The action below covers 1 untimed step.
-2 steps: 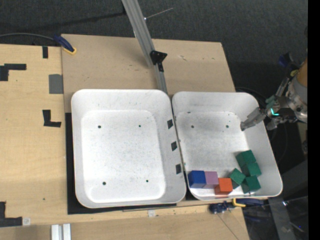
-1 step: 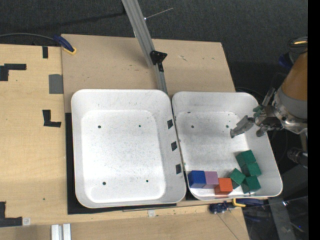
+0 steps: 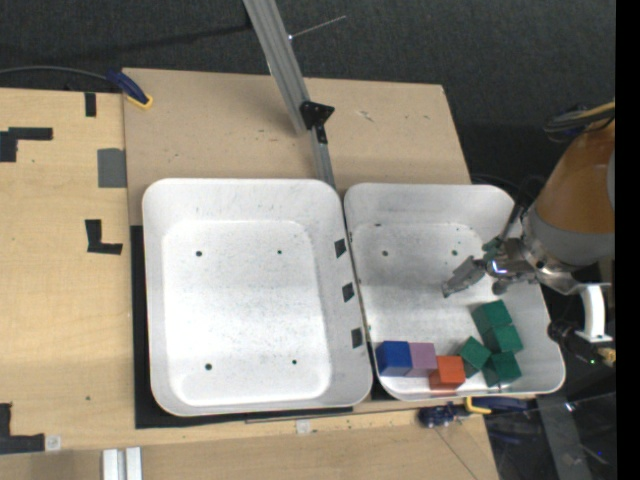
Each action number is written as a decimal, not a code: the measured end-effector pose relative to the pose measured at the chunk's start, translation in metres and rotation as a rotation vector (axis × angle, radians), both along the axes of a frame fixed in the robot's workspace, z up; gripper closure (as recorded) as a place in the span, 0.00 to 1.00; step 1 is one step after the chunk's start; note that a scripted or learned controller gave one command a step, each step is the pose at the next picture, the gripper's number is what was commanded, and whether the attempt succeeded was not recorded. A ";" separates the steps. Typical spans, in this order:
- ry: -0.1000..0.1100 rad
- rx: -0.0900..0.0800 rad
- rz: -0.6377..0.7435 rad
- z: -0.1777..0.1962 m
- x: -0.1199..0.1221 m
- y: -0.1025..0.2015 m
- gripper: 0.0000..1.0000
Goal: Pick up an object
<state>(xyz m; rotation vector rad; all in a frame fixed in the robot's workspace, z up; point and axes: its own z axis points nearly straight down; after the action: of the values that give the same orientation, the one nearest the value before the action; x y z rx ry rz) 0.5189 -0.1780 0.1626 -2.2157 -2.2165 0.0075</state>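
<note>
**No legible text**

No writing, label, brand, number or sign can be read on the bench point(image 3: 250, 118), on either white bin point(image 3: 160, 218), or on the coloured blocks point(image 3: 447, 358) at 5 o'clock.

1. I see the wooden bench point(image 3: 230, 128) with black tape marks point(image 3: 95, 236) at left.
2. Grey metal pole point(image 3: 275, 43) slants across the top.
3. Blue-yellow clamp point(image 3: 130, 86) lies near the bench's far-left corner.
</note>
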 end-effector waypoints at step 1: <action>-0.014 -0.006 0.001 -0.056 -0.003 -0.008 0.00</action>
<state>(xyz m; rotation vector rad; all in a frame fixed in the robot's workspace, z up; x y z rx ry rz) 0.5163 -0.1858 0.1061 -2.2252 -2.2271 -0.0014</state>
